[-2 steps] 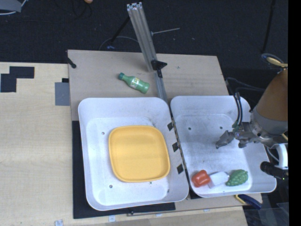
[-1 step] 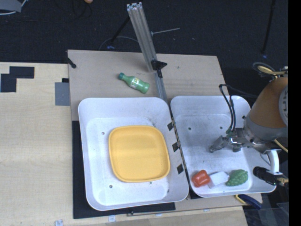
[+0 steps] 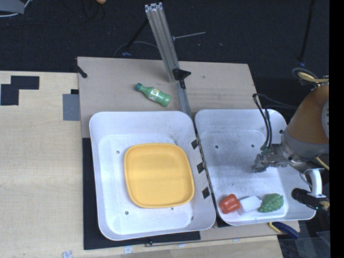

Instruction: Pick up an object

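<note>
Three things lie in the right bin (image 3: 236, 123): a red pepper (image 3: 230, 203), a white block (image 3: 250, 203), a green lump (image 3: 271, 202). Above them sits the gripper (image 3: 262, 163). I cannot tell its state.

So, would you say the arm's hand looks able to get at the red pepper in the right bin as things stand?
Probably yes. The hand hangs over the right bin, and the red pepper lies in the open near the bin's front edge. A white block sits right beside it, which could crowd a grasp.
</note>
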